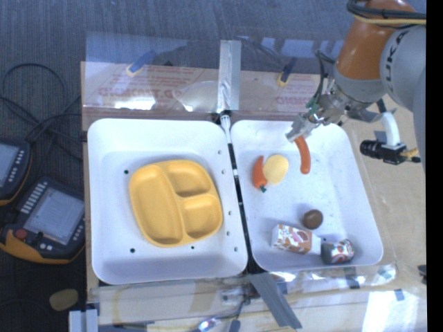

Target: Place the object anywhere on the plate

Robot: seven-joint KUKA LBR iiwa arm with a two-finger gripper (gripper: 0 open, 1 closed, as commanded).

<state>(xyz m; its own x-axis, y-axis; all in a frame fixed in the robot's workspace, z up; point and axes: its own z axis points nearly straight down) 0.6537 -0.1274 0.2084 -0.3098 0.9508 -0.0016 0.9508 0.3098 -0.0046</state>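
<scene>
The orange sausage (303,155) hangs upright at the top of the right bin (360,185), its upper end pinched in the gripper (302,131), fingers closed on it. Just left lie a yellow lemon (276,168) touching an orange carrot (258,173). Lower down: a brown ball (313,218), a printed carton (291,238), and a small can (337,251), labels unreadable. The yellow plate (176,201) sits in the left bin (104,206).
</scene>
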